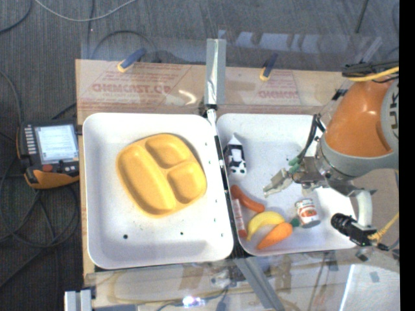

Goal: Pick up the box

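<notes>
The box [235, 159] is a small black-and-white carton lying near the left wall of the right bin [272, 131]. My gripper [275, 182] hangs over the middle of that bin, to the right of the box and a little nearer the front, clearly apart from it. Its fingers point down-left, stand open, and hold nothing. The grey and orange arm [360, 131] covers the bin's right side.
A red sausage-shaped toy [249, 200], a banana [266, 221], a carrot [276, 234] and a small can [307, 212] lie at the front of the right bin. A yellow divided plate [162, 172] fills the middle of the left bin [104, 238].
</notes>
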Tool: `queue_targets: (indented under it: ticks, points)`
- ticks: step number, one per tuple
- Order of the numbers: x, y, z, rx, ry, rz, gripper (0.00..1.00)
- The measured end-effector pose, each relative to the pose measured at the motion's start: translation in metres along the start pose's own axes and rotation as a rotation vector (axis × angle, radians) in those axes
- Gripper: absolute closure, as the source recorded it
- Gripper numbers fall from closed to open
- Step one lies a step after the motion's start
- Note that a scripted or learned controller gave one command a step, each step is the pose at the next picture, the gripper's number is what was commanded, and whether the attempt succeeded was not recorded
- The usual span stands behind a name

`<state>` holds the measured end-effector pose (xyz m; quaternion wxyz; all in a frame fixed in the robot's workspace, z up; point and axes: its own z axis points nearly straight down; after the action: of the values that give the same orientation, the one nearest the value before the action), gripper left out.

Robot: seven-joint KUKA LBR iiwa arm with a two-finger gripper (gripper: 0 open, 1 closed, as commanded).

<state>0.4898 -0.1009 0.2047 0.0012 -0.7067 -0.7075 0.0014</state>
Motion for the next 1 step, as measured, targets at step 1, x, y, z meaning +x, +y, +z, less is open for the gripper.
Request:
queue_targets:
  ticks: [1]
  points:
    - [-0.0435, 0.0305, 0.1012, 0.000, 0.002, -0.132, 0.00]
